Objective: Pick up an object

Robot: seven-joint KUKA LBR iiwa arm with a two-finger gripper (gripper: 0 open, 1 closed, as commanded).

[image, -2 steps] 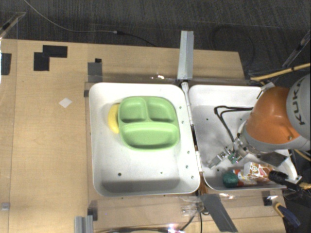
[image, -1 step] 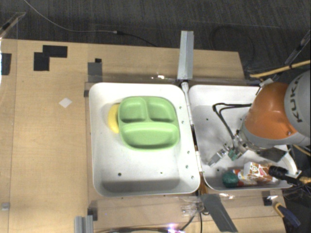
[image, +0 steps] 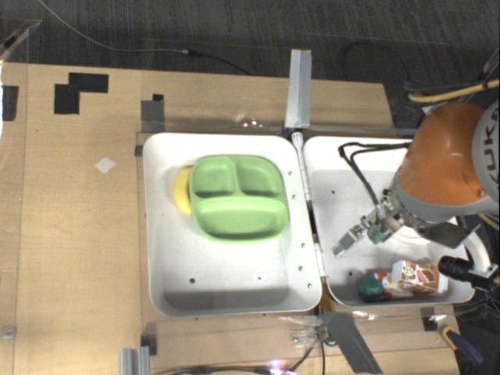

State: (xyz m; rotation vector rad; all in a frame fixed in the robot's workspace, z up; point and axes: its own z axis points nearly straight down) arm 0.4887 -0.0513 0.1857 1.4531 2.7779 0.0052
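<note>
Wooden bench [image: 70,233], right bin [image: 336,209]: tool [image: 353,237], finger state unclear, above illegibly labelled bottle [image: 406,280].

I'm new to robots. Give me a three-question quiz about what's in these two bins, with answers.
1. True or false: the green divided plate lies in the left bin.
2. Which colour peeks out from the plate's left edge? A red, B yellow, C blue.
3. Fill in: the bottle with the green cap lies in the ___ bin, near its front wall.

Key: 1 true; 2 B; 3 right.
</note>
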